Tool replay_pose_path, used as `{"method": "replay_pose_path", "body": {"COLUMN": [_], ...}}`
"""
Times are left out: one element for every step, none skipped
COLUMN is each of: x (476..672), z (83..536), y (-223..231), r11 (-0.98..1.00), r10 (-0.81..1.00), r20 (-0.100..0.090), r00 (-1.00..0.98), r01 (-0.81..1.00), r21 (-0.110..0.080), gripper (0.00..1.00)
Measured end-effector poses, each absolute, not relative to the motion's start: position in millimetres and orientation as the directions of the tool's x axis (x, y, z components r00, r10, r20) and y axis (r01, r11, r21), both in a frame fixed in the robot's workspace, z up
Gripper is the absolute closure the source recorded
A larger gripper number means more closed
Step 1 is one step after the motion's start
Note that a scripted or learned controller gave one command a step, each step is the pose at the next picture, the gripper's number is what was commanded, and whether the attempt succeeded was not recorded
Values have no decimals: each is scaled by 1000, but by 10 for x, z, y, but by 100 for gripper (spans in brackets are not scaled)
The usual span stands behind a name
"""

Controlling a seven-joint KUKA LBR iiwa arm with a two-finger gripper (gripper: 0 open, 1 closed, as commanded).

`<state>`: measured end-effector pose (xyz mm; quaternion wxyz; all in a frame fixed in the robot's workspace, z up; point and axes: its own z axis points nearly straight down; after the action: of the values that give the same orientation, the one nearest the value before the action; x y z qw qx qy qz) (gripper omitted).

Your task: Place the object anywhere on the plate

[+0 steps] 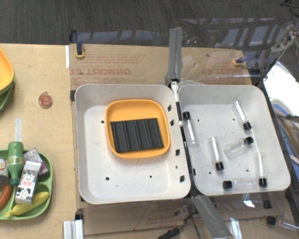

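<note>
An orange square plate (137, 105) lies in the upper middle of the left white bin (89, 176). A black ridged rectangular object (137, 135) rests flat on the plate, inside its rim. The right white bin (204, 98) holds several clear tubes with black caps, among them one at the upper right (240, 114), one in the middle (216, 153) and one along the front wall (241, 183).
On the bench to the left stand a green plate of toy food (40, 203), an orange bowl (0, 76) on a green one, and a small pink disc (45, 100). A grey divider post (175, 54) rises behind the bins.
</note>
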<state>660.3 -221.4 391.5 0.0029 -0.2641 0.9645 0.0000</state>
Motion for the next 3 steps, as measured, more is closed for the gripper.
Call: {"method": "replay_pose_path", "body": {"x": [6600,6601,6598], "z": [3736,4207,3403], "y": [-2214,-2215,-2208], "r11": [619,332,-19], "r10": [-786,-943,-1000], "r20": [-5,-5,-5], "r00": [-619,-332,19], "r01": [-786,-943,-1000], "r21": [-1,-3,-2], "gripper": [0,0,0]}}
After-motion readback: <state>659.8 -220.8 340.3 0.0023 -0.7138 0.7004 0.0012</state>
